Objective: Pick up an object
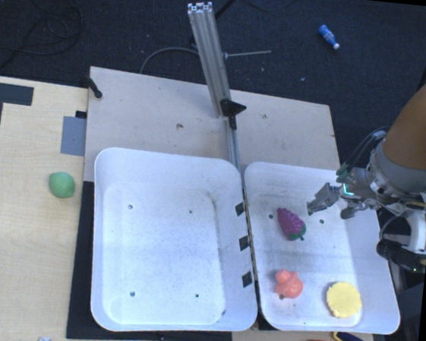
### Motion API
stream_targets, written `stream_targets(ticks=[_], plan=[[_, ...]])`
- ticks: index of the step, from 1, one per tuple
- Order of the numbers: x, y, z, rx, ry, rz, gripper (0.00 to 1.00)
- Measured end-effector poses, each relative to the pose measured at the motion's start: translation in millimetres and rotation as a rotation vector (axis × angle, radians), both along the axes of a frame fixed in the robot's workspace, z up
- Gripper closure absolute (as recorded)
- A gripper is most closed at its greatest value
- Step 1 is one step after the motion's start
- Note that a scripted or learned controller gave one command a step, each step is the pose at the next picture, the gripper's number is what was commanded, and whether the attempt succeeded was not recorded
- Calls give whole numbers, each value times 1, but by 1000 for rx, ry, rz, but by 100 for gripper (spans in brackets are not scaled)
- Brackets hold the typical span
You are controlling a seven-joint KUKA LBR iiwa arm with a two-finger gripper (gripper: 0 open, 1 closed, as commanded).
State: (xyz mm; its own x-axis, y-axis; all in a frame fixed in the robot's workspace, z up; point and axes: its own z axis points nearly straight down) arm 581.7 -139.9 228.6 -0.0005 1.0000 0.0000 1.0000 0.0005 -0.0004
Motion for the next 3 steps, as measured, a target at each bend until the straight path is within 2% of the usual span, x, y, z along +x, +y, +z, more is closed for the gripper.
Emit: stream_targets(ticks=[1, 2, 3], plan=[[0, 0, 0, 0, 0, 0, 0], [8, -1, -57, 1, 4, 1, 0], [3, -2, -120, 1, 5, 0, 0]])
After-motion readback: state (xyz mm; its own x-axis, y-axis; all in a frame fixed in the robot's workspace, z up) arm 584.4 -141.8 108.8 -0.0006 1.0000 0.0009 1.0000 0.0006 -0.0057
